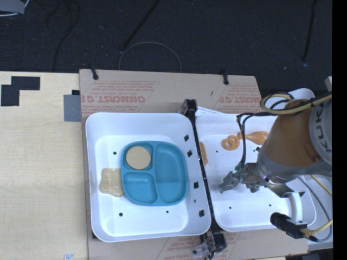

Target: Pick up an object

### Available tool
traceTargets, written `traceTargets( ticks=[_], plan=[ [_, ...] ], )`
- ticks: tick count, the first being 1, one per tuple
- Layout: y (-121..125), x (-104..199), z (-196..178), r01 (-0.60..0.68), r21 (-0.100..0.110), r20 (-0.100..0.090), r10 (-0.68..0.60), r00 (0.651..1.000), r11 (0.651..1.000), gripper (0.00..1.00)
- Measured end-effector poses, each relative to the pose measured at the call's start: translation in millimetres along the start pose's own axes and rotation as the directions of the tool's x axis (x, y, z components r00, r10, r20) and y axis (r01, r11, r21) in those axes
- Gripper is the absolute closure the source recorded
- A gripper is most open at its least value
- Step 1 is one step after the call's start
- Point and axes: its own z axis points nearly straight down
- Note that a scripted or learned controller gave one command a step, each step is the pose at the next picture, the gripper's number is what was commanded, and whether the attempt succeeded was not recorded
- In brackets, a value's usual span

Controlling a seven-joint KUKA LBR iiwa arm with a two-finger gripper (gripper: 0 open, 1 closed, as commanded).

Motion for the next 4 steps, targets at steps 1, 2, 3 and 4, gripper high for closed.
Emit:
traceTargets(
  ticks=[1, 2, 3, 4],
  plan=[
    [-1.7, -3.2, 44.3, 0.000, -0.002, 0.000, 0.000, 1.000, 1.000, 0.00],
    [-1.5, -4.8, 32.2, -0.007, -0.003, 0.000, 0.007, 1.000, 1.000, 1.00],
    [4.4, -6.3, -28.5, 0.000, -0.012, 0.002, 0.000, 1.000, 1.000, 1.00],
    [4.8, -7.1, -81.0, 0.001, -0.014, 0.003, -0.001, 1.000, 1.000, 1.00]
  ],
)
